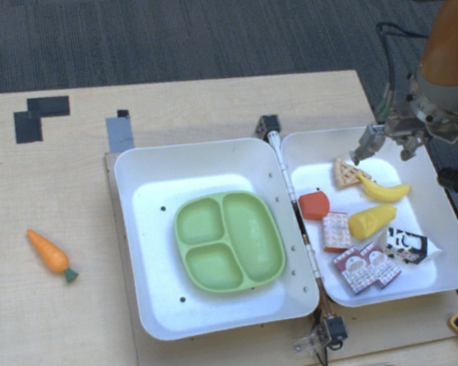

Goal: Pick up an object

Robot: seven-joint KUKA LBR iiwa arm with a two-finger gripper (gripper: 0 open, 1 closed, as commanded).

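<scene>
My gripper (387,147) hangs over the far edge of the right bin (444,218), with its fingers (365,149) spread open and nothing between them. Just below it in the bin lie a tan waffle wedge (345,174) and a yellow banana (385,190). Further in are a red block (314,205), a yellow lumpy fruit (372,220), a small red-and-white box (336,232), two flat red-patterned packets (364,267) and a black-and-white item (407,245).
The left bin (148,229) holds a green divided plate (229,242). An orange carrot (49,251) lies on the bench far to the left. A metal divider (291,203) runs between the bins. Cables (397,37) hang by the arm.
</scene>
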